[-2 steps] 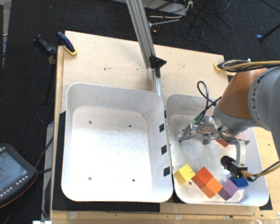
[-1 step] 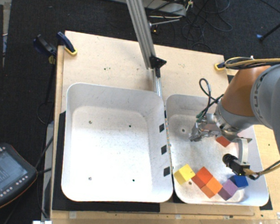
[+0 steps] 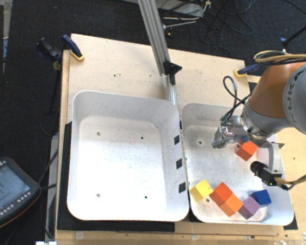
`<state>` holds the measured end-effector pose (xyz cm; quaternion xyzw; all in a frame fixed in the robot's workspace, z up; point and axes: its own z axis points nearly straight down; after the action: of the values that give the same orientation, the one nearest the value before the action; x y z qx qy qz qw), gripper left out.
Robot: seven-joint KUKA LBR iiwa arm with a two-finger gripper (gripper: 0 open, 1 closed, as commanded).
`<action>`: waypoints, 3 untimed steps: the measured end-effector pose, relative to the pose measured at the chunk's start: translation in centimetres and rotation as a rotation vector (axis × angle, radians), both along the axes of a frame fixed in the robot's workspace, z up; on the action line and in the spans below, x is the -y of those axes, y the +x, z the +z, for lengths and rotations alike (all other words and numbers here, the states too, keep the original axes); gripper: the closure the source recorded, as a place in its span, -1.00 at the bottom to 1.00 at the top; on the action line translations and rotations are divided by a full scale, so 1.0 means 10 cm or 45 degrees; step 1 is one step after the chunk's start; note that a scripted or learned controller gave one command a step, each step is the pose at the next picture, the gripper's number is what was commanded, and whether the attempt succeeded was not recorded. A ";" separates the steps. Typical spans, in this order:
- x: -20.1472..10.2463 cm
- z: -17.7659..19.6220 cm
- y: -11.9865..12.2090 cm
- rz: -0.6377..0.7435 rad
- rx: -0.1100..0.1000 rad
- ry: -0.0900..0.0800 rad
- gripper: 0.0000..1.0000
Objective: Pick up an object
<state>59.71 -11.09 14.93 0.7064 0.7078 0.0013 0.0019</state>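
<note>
Right bin (image 3: 198, 132): arm is poised over it, blocks are clustered at its near edge.
A yellow block (image 3: 202, 189), red block (image 3: 222, 192), orange block (image 3: 232, 204), purple block (image 3: 249, 207) and blue block (image 3: 262, 197) are seen packed in a row along the bin's near wall, mostly touching. A lone orange-red block (image 3: 246, 150) is seen in the bin's far-right part, just beside the claw (image 3: 221, 138) and partly covered by the wrist. The left bin (image 3: 80, 139) is set against the right bin's left wall. The arm is reached in across the bin's right rim, wrist bent down. Claw state cannot be told; nothing is seen between its tips.
</note>
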 end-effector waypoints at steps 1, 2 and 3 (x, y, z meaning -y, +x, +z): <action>0.03 0.43 -0.01 0.000 0.001 -0.001 1.00; 0.04 0.96 -0.09 0.000 0.003 -0.001 1.00; -0.49 1.04 -0.10 0.007 -0.002 0.003 1.00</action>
<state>58.73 -6.23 25.35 0.7044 0.7098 0.0015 0.0004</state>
